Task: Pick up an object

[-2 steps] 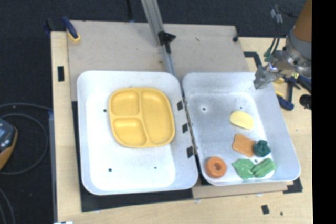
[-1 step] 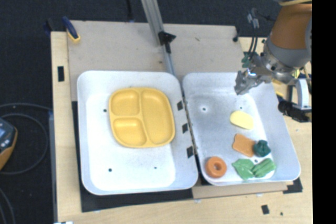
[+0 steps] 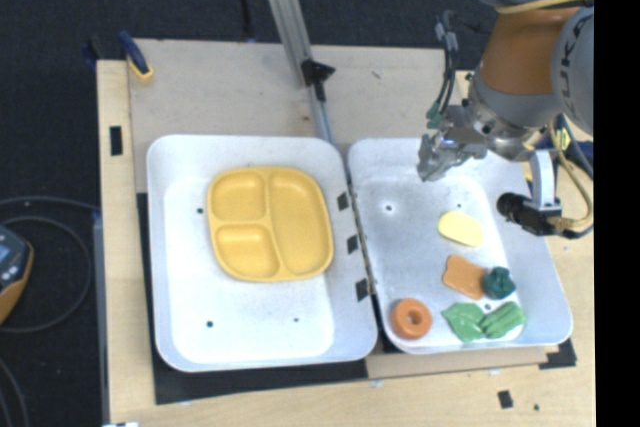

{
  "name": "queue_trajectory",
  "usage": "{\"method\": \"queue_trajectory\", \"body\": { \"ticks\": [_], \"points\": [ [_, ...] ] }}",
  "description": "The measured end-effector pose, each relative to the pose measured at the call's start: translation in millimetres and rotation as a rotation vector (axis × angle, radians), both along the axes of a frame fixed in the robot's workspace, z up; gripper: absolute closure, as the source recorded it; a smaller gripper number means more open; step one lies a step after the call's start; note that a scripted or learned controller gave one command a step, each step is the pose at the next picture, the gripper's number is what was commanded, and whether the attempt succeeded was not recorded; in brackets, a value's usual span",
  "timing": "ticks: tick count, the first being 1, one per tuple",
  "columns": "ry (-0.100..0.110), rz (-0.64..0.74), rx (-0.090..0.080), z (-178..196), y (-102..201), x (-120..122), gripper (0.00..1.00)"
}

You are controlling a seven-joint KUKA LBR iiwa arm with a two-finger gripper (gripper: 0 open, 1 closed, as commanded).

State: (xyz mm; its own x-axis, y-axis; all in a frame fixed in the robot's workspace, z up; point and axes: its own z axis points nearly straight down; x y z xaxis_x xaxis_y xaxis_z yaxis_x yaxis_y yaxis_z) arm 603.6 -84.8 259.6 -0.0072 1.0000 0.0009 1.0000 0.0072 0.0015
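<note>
We are finding the gripper (image 3: 436, 162) hanging over the upper part of the right bin (image 3: 400, 215), nothing visibly between its jaws; their state we cannot tell. We are recommending the isolated yellow piece (image 3: 460, 229), mid-right, over the crowded orange ring (image 3: 410, 317) and green pieces (image 3: 483, 321). The wrist is obscuring the jaw tips.

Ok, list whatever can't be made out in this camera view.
- Gripper: fingers too small and blurred against the right bin; open or shut unclear.
- Arm: cut off by the right edge.
- Dark green object: too small to identify; overlaps the orange piece.
- Device: cut off by the left edge.
</note>
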Motion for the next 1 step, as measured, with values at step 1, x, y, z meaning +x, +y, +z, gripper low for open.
{"method": "queue_trajectory", "body": {
  "ticks": [1],
  "points": [
    [0.001,0.000,-0.001,-6.5,50.9,0.6,1.00]
  ]
}}
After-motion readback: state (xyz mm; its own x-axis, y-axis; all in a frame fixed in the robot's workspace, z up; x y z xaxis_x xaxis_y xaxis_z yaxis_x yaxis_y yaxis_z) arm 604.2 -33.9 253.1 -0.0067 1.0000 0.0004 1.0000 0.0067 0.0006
